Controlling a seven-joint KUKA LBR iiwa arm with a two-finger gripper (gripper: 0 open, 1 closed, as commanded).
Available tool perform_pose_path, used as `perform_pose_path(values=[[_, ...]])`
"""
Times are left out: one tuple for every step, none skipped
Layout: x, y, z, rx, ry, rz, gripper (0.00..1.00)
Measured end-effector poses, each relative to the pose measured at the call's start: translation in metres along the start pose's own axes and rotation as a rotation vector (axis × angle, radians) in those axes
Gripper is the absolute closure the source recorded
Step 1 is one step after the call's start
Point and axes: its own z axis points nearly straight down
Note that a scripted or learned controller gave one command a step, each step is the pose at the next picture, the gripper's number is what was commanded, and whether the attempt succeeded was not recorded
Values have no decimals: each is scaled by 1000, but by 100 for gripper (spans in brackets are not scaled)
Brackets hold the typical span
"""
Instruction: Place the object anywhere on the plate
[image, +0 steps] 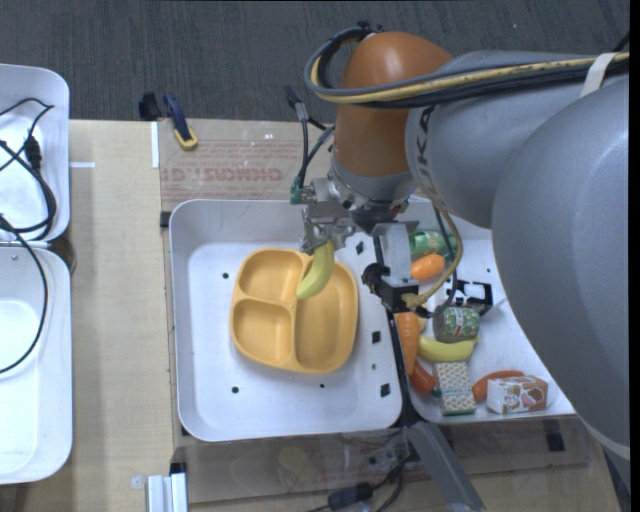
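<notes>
The hand (322, 238) hangs over the far edge of the yellow plate (262, 330), its fingers pinching the top end of a yellow banana (317, 273). The banana dangles from the hand with its long axis running from far right to near left, the free lower tip pointing down and left toward the plate's middle ridge. It sits above the plate's far right part; whether the tip touches the plate cannot be told.

The plate has 3 compartments and lies in the left white bin (200, 400), roughly at its centre, with bare bin floor on all sides.

The right bin (500, 420) holds the other toy foods: an orange carrot (427, 266) near the far side, a green can (457, 323) just beside a 2nd banana (447, 349), a longer carrot (408, 335) along the bin's left wall, a small patterned box (455, 386) and a red and white packet (512, 392) at the near side.

A blue clamp (176, 118) sits on the desk (110, 300) beyond the bins.
</notes>
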Motion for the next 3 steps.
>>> perform_pose_path(values=[[-50,19,-22,-2,0,18,100],[-2,-38,-30,1,0,257,100],[-1,26,-36,-1,-1,112,100]])
